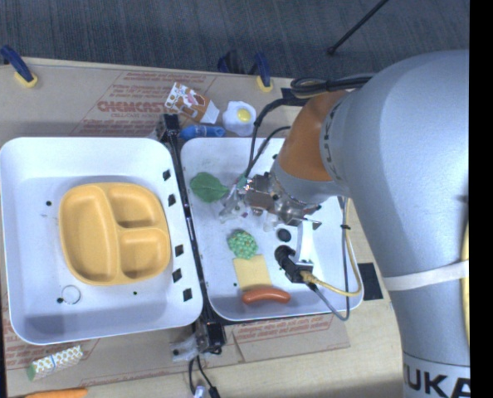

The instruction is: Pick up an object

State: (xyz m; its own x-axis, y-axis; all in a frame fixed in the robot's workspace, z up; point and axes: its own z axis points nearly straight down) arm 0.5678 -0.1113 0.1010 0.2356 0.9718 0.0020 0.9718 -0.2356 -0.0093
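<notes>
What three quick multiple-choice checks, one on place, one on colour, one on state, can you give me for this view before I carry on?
1. Where does the yellow divided tray lie?
A. left bin
B. right bin
C. on the cardboard outside the bins

2. What colour is the sausage in the right bin?
A. blue
B. orange-red
C. white

3. Where is the gripper now?
A. over the left bin
B. outside both bins
C. low in the right bin beside the green leaf

Answers:
1 A, the tray sits in the middle of the left bin.
2 B, it lies orange-red below the yellow cheese slice.
3 C, its tip is just right of the leaf.
</notes>
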